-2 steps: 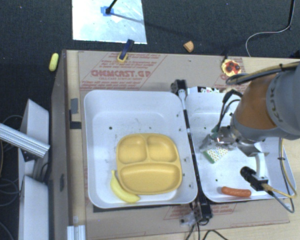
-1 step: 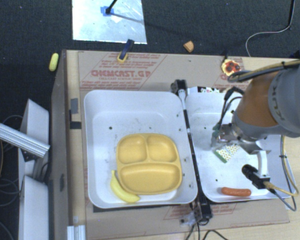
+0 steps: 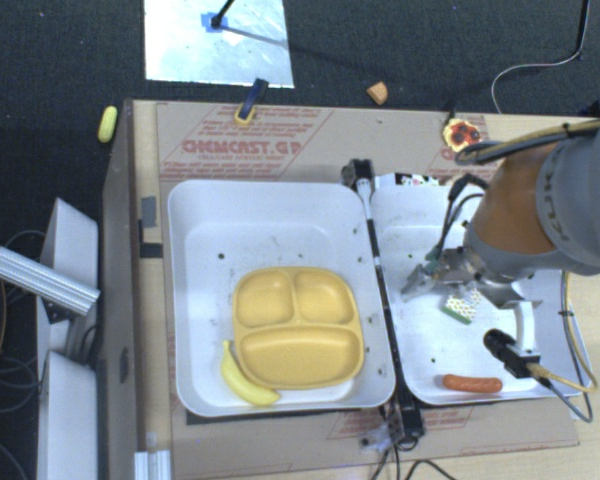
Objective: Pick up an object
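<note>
The tool hangs low in the right bin, toward its 9 o'clock wall; whether it is apart or together I cannot tell. The sausage lies flat near the bin's 6 o'clock rim, long axis running 3 to 9 o'clock. A small patterned block sits just at the tool's 4 o'clock. Risk: closing here likely catches nothing. In the left bin, a yellow plate touches a banana.
</note>
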Motion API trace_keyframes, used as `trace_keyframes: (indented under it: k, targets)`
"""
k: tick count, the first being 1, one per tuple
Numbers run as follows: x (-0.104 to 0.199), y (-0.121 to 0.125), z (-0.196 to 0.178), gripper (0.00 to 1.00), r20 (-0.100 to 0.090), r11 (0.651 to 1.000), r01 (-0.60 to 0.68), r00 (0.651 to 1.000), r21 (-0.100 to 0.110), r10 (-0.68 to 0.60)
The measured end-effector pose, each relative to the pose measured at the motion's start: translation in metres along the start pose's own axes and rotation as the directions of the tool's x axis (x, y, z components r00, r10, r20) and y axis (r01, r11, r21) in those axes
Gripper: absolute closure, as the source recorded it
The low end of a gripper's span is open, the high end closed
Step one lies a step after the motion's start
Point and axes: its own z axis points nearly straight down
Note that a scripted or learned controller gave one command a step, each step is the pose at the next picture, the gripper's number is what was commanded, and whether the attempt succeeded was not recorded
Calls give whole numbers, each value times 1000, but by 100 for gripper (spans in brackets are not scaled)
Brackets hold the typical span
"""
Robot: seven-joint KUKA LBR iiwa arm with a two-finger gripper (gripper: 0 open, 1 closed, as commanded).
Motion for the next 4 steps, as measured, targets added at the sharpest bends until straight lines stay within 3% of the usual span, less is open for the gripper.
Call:
trace_keyframes:
  k: [1, 2, 3, 4]
  targets:
    - [-80, 25, -103, 0, -1, 1000, -1, 1000, 9, 1]
    - [-60, 4, -19, 0, -4, 1000, 0, 1000, 15, 0]
    - [-47, -4, 16, 0, -3, 1000, -1, 1000, 14, 1]
    - [-47, -3, 6, 100, -3, 1000, 0, 1000, 12, 0]
